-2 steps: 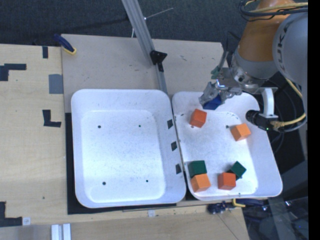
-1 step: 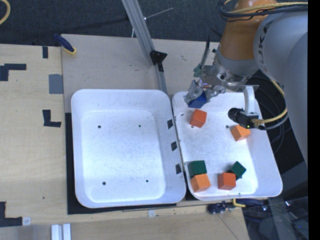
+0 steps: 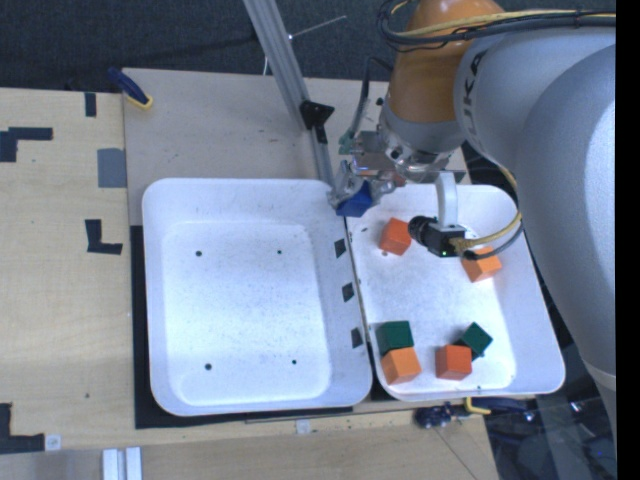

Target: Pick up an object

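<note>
Small blue block (image 3: 352, 206) sits at the far-left corner of the right shallow white plastic bin (image 3: 520, 368), on or just above the rim where that bin meets the left white bin (image 3: 170, 218); two-finger gripper (image 3: 358, 188) of the grey arm with the orange band (image 3: 440, 28) is directly over it, metal tip touching or nearly touching the block's top; can't tell whether the gripper is open, closed or clamped on the block, since the tip is a blur of metal and shadow; can't tell either whether the block rests on the rim or hangs clear of it.

Block looks solid mid-blue, angular, smaller than the cubes; only its lower part shows, its top being covered by the gripper.

Inside the right bin: orange cube (image 3: 395, 237) near the far-left corner, just beside the blue block; second orange cube (image 3: 483, 266) toward the bin's right side, partly covered by a black cylindrical fitting (image 3: 432, 236) and yellow cabling on the wrist; dark green cube (image 3: 395, 334) at the near-left, touching a third orange cube (image 3: 401, 365) just in front of it; fourth orange cube (image 3: 453, 361) at the near middle, touching a smaller dark green cube (image 3: 476, 339) behind it.

Arm's large grey body covers the bin's right rim and far-right corner.
</note>
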Controlling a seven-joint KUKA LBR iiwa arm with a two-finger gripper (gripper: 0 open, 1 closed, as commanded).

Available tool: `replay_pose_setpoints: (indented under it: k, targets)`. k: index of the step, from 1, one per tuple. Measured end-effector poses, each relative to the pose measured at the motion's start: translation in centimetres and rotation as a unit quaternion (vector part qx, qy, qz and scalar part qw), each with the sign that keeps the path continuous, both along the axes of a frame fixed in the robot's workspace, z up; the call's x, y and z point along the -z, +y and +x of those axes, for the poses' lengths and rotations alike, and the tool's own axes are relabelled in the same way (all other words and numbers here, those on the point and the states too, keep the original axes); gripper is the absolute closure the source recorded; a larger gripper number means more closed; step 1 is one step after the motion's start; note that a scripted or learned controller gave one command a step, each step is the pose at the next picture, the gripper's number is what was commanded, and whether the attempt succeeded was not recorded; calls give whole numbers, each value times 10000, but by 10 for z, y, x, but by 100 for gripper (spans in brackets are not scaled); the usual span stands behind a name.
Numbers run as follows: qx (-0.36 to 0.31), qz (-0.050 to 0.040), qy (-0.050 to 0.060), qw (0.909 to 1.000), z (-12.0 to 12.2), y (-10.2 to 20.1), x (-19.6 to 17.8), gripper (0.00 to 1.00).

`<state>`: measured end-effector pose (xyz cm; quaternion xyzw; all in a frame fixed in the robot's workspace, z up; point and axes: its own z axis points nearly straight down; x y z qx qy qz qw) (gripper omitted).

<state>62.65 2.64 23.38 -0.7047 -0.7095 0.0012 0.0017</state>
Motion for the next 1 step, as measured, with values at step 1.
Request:
replay_pose_setpoints:
  k: [1]
  targets:
    - [-6, 4, -8, 10000, 1, 61, 0, 100]
